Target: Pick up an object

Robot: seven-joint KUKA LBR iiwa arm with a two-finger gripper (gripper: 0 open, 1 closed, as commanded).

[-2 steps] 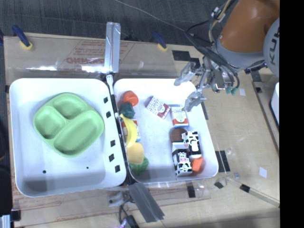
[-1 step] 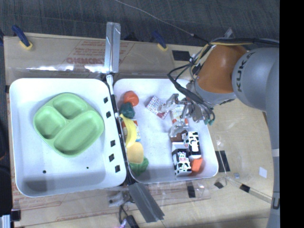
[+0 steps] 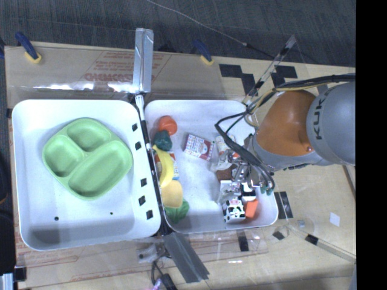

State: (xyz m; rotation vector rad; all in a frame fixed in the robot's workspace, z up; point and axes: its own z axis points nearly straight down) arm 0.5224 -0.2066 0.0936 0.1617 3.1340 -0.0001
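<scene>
My gripper (image 3: 234, 173) is low inside the right bin (image 3: 199, 110), over its right half, and the grey arm with the orange band (image 3: 284, 128) comes in from the right. A clutter of small things lies right under and around it: a brown piece (image 3: 224, 174), a black-and-white spotted toy (image 3: 233, 211) and a small orange piece (image 3: 251, 208). Whether anything is held is hidden by the gripper body and cables. A red-and-white packet (image 3: 196, 145) lies just left of the gripper.
Along the right bin's left wall lie an orange ball (image 3: 167, 125), a dark teal item (image 3: 162, 141), a banana (image 3: 164, 164), a yellow item (image 3: 172, 193) and a green one (image 3: 181, 209). A green divided plate (image 3: 87, 156) sits in the left bin (image 3: 36, 222).
</scene>
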